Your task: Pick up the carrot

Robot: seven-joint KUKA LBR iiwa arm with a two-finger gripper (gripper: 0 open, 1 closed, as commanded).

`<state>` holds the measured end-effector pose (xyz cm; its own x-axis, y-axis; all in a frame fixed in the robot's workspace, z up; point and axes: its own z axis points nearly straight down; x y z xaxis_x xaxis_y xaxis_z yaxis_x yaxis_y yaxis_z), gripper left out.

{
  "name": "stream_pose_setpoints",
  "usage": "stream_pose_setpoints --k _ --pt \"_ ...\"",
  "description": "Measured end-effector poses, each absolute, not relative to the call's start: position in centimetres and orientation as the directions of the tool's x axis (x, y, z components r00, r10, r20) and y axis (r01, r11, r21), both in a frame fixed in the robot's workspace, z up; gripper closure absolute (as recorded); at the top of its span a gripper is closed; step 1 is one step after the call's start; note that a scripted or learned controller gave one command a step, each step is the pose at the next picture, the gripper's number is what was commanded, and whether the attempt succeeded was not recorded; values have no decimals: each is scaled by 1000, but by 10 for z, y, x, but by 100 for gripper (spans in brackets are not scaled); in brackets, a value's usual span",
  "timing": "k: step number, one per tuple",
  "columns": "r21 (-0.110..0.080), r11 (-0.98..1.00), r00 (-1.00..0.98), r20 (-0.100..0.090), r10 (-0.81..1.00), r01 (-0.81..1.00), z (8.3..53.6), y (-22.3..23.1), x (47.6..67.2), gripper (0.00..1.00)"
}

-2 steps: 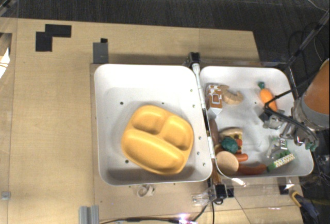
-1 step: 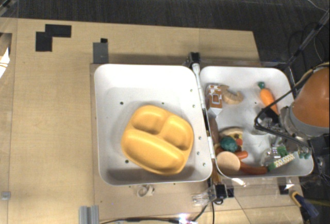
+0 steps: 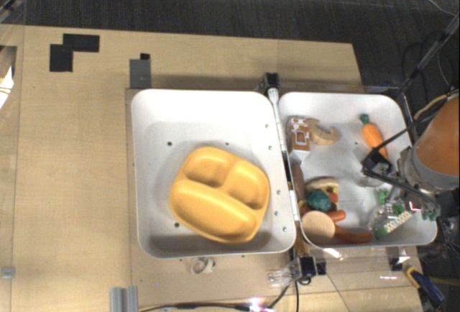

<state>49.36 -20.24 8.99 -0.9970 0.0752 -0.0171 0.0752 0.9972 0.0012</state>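
Carrot [image 3: 372, 137] lies in the right bin [image 3: 345, 103] (gripper [image 3: 392, 216] state unclear)

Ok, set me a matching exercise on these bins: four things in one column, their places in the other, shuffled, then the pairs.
Things:
1. carrot
2. big yellow bread-shaped lump
3. gripper
4. sausage

Places:
A. alone in the left bin
B. along the near edge of the right bin
C. upper right part of the right bin, green top pointing to the far wall
D. in the right bin, just below the carrot's orange tip

Pairs: 1-C, 2-A, 3-D, 4-B
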Motion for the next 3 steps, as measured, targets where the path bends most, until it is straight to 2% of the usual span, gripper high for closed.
stream_pose_setpoints --k 1,2,3 --pt "-10 986 -986 -20 -168 -168 90 -188 494 0" --pt "-2 993 -993 -15 -119 -119 90 -200 497 0" --pt "-3 991 -991 -14 -135 -135 90 -199 498 0"
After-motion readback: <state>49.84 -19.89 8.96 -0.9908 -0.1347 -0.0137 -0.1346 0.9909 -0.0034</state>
